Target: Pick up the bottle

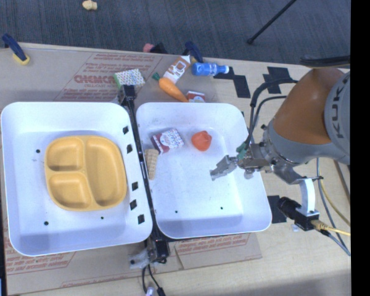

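The gripper [225,166] hung over the right-hand part of the right bin [194,221], reaching in from the arm [308,119] at the bench's right side; whether it was spread or closed could not be told at this angle, and nothing showed in its grasp. Nearest to it in the bin sat a small red-orange object [201,140], apart from it, then a red and white carton [168,140] and, against the bin's left wall, a waffle cone [152,163]. None of these read as a bottle. The likeliest candidates lay outside the bins, on the cardboard [80,82] beyond the far rim: a white bottle with an orange label [175,69] lying beside a carrot-like orange piece [172,89], and a blue bottle [206,69] just to its right. The left bin [18,227] held a yellow divided plate [85,171]. Judged risks: a descent from this position would close on the red-orange object or bare floor, since the bottles were well apart from the gripper; a reach past the rim could clip the bin wall; either bottle, lying on its side, might roll from the fingers, and the carrot-like piece crowds the white one.
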Controlling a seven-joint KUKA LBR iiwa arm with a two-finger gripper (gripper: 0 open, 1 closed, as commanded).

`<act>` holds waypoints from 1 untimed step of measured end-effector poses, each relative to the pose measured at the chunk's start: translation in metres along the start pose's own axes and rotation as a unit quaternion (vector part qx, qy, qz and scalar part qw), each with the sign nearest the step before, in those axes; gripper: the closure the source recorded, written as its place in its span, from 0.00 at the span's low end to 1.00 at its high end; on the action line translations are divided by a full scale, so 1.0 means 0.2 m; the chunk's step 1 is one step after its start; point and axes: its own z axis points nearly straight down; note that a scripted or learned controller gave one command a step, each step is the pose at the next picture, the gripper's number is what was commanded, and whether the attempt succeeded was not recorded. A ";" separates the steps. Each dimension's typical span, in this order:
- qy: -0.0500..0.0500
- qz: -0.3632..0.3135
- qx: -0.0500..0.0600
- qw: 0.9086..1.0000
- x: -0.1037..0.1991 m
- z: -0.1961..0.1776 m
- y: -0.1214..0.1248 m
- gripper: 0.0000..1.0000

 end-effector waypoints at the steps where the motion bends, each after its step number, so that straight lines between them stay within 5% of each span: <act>1: 0.000 -0.002 0.001 1.000 0.00 -0.05 0.00 1.00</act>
